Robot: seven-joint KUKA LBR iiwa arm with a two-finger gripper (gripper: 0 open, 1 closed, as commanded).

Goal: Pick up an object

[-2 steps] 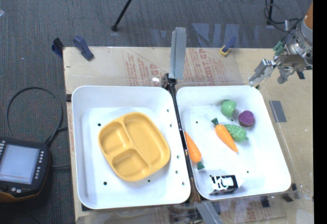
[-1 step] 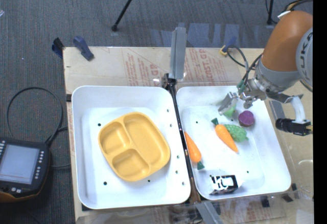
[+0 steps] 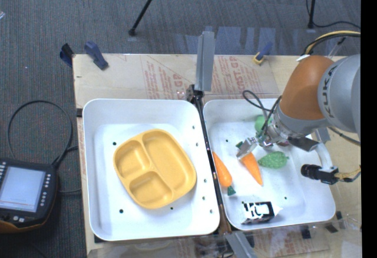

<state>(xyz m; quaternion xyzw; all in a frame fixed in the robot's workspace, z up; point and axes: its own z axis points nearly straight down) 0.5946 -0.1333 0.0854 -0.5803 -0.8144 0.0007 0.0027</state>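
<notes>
My gripper (image 3: 257, 146) hangs low in the right bin (image 3: 311, 207), under the orange band of the wrist. An orange toy carrot (image 3: 254, 169) lies right below it, its wide end touching or nearly touching the gripper's tip. A leafy green piece (image 3: 273, 161) lies just right of that carrot. A second carrot (image 3: 222, 171) lies along the bin's left wall. A round green piece (image 3: 260, 123) is partly hidden behind the wrist. A black-and-white object (image 3: 257, 210) sits near the bin's front edge.
The left bin (image 3: 94, 151) holds a yellow divided plate (image 3: 154, 167). A grey upright post (image 3: 205, 65) stands behind the gap between the bins. A black cable plug (image 3: 315, 172) juts over the right bin's right side. A teach pendant (image 3: 23, 192) lies on the floor at left.
</notes>
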